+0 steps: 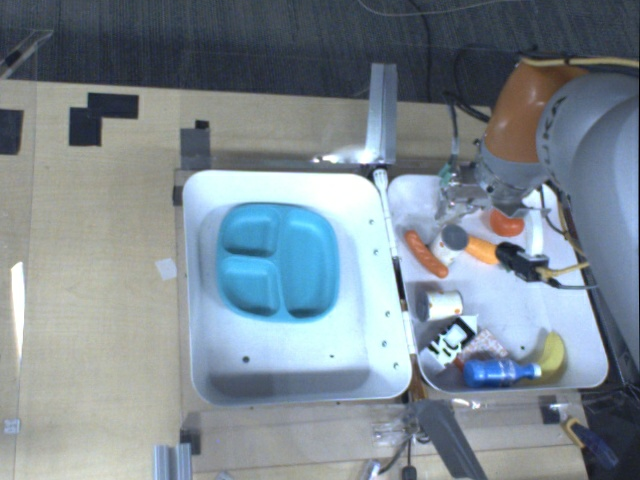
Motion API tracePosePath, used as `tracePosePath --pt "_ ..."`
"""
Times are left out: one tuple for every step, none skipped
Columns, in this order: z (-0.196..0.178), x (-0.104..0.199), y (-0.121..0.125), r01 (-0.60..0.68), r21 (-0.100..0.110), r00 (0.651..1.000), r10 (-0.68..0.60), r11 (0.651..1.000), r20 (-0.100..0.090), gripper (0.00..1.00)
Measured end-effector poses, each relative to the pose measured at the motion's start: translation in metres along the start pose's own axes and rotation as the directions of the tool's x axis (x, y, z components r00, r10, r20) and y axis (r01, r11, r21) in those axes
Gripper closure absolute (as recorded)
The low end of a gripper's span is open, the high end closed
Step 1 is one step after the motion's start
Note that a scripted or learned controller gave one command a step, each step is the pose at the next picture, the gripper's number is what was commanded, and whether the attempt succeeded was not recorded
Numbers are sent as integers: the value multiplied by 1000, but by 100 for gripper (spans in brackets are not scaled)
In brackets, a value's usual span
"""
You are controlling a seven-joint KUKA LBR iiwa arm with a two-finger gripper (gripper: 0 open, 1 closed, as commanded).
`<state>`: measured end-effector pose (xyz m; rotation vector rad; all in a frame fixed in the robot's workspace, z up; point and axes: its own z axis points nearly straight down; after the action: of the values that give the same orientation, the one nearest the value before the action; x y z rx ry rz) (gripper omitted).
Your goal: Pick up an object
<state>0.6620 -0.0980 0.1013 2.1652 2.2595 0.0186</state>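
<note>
My gripper (458, 206) hangs over the back of the right bin (585, 343), under the orange-banded wrist. Just below it stands a small white bottle with a grey cap (452, 240). An orange carrot (480, 250) lies to that bottle's right, and a reddish sausage (427, 253) to its left. A red object (508, 224) sits beside the gripper, partly hidden by the wrist. Nothing shows held in the gripper.
Toward the front of the right bin lie a white cup (440, 301), a black-and-white box (452, 340), a blue bottle (497, 372) and a yellow banana (550, 353). The left bin (290, 378) holds a blue divided plate (278, 260).
</note>
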Motion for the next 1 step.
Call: tracePosePath --pt "-86 54 -91 -94 12 996 94 995 0 100"
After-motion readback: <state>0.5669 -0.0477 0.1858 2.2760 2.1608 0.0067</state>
